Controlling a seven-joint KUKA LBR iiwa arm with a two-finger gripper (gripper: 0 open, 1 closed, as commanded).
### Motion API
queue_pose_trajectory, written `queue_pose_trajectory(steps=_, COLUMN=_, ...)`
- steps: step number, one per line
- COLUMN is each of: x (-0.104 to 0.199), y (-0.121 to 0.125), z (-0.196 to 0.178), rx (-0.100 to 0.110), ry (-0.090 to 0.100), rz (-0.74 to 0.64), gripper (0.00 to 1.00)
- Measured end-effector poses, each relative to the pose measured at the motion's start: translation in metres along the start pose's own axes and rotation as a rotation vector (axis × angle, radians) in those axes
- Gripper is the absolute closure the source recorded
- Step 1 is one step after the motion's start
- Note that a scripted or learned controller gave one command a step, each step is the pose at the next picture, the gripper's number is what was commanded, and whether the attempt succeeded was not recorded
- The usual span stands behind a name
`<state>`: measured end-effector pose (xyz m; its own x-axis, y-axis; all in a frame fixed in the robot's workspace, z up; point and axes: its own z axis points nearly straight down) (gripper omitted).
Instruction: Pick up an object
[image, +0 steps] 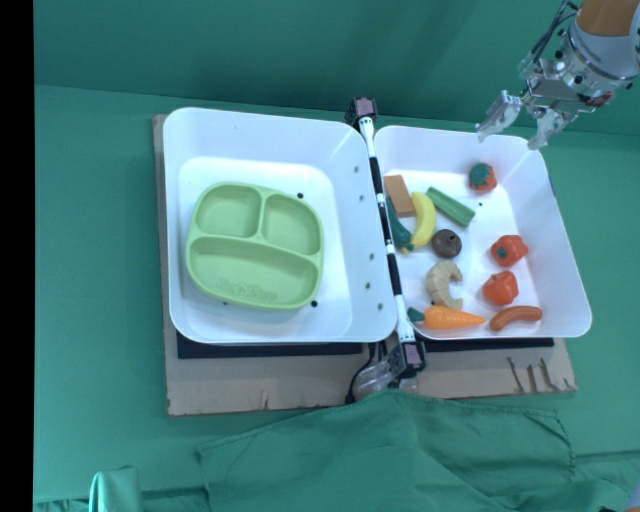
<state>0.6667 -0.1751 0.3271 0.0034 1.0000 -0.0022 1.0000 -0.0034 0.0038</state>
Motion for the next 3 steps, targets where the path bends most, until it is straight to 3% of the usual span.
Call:
queue_pose_trajectory(steps=1, x=0.000, y=0.000, z=0.000, rx=0.000, ry=0.000, rz=0.000, gripper=0.00)
queue_pose_trajectory(steps=3, x=0.007, y=0.005, z=0.081, rx=0.003, ry=-0.001, rz=-0.001, gripper=0.00)
